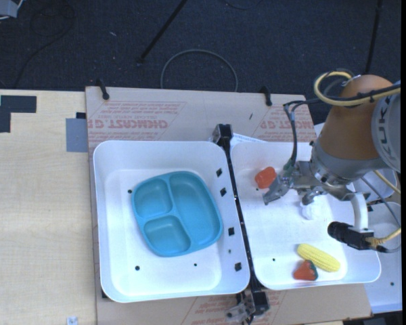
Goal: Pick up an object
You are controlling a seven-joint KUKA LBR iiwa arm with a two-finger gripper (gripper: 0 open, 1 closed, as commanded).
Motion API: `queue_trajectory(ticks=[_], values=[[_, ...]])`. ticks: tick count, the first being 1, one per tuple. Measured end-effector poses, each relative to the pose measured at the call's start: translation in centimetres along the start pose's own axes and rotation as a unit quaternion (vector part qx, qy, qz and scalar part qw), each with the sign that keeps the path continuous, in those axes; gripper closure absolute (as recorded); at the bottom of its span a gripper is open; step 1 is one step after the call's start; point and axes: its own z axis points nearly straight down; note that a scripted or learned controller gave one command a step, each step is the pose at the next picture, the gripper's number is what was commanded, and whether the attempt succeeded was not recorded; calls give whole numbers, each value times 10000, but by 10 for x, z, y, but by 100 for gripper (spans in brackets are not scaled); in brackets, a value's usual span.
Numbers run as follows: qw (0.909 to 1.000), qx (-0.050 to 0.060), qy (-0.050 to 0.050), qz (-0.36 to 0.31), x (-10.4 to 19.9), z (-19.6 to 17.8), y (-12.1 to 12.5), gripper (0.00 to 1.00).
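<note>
My gripper [284, 189] hangs over the upper middle of the right bin [284, 286], below the arm's orange band. A small orange-red object [264, 177] lies just to its left, close beside it, and I cannot tell whether they touch. A small white object [312, 212] sits just below and right of the gripper. A yellow corn cob [319, 256] lies near the bin's front edge, with a red piece [304, 271] against its lower left end. Nothing shows held in the gripper.
The left bin [115, 181] holds a blue three-compartment tray [174, 212]. A black divider [231, 208] runs between the two bins. Cables and a black fitting [352, 235] trail off the arm over the right bin's right side.
</note>
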Motion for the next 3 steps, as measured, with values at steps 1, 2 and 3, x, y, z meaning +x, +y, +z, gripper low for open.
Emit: queue_trajectory(ticks=[1, 2, 3], values=[[10000, -47, -4, -6, 0, -5, 3, 0], [10000, -15, 1, -3, 2, 59, 0, 0], [10000, -55, -5, 1, 3, 104, 0, 0]])
